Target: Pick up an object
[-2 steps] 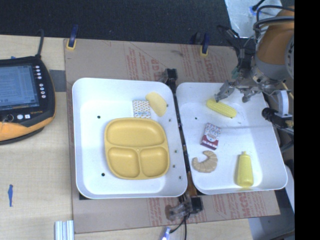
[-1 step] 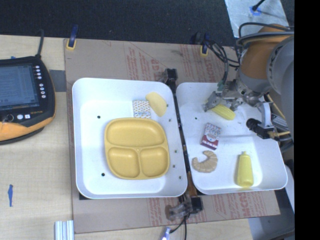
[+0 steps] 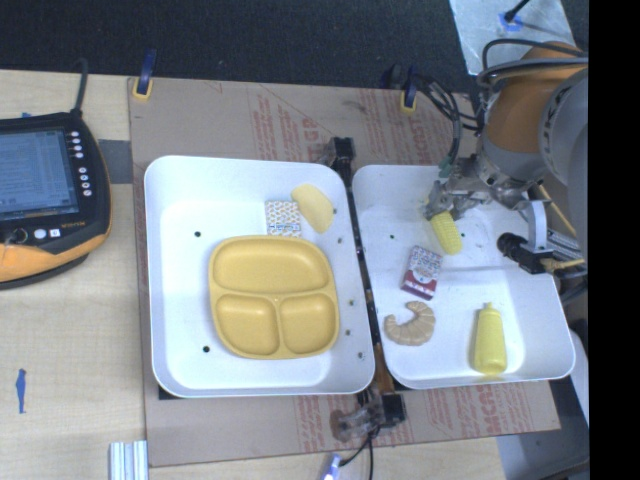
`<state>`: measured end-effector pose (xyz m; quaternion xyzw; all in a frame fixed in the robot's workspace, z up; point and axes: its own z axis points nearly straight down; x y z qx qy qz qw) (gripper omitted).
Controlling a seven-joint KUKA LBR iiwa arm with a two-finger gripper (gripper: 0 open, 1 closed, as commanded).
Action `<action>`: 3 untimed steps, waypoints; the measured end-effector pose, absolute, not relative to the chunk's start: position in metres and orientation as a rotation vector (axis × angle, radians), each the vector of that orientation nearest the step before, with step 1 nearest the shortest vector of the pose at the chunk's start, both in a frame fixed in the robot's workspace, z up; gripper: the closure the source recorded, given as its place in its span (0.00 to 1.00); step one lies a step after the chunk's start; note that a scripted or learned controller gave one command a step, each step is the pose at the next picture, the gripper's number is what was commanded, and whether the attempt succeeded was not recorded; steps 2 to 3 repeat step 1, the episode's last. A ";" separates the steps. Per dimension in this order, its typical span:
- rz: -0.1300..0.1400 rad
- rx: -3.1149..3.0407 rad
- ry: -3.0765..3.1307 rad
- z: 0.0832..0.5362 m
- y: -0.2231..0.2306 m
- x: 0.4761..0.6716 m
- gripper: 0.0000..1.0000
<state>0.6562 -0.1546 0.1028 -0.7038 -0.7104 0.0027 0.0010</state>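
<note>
The gripper (image 3: 447, 206) is a dark blur, so I can't tell how it meets the corn cob (image 3: 445, 233) just under it. The arm (image 3: 530, 108) behind it is cut off at the right edge. Print on the red packet (image 3: 422, 272) below is too small to read.

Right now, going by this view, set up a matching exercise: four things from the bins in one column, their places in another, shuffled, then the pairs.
Things:
1. compartment plate
2. croissant
3. mustard bottle
4. corn cob

Places:
A. right bin, just below the gripper
B. right bin, near its front right corner
C. middle of the left bin
D. right bin, front left, below the red packet

Pairs: 1-C, 2-D, 3-B, 4-A
</note>
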 end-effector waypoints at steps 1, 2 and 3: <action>0.004 -2.212 -2.228 0.193 -0.084 0.612 1.00; 0.004 -2.212 -2.228 0.193 -0.084 0.612 1.00; 0.004 -2.212 -2.228 0.193 -0.084 0.612 1.00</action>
